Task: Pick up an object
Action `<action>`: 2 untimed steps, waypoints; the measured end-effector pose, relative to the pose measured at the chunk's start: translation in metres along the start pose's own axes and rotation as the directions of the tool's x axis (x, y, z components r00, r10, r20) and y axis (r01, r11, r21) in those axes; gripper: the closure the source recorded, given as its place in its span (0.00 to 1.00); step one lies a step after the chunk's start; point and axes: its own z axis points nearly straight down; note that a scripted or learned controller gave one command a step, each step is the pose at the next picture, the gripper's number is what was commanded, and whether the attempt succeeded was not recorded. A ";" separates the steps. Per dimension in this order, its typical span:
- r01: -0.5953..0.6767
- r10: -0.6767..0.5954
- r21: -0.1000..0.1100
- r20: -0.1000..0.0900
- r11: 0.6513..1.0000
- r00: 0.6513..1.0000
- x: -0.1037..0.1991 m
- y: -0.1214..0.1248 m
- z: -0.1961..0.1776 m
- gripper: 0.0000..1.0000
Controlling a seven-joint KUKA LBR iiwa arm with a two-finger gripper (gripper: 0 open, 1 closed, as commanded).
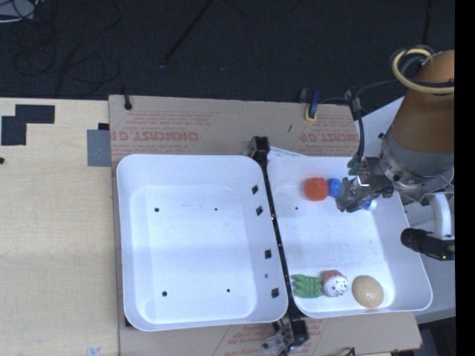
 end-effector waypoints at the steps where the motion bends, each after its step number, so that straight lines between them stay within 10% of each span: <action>1: 0.002 -0.002 -0.009 0.002 1.000 1.000 0.019 0.005 -0.042 1.00; 2: 0.001 -0.001 -0.011 0.003 1.000 1.000 0.019 0.035 -0.085 1.00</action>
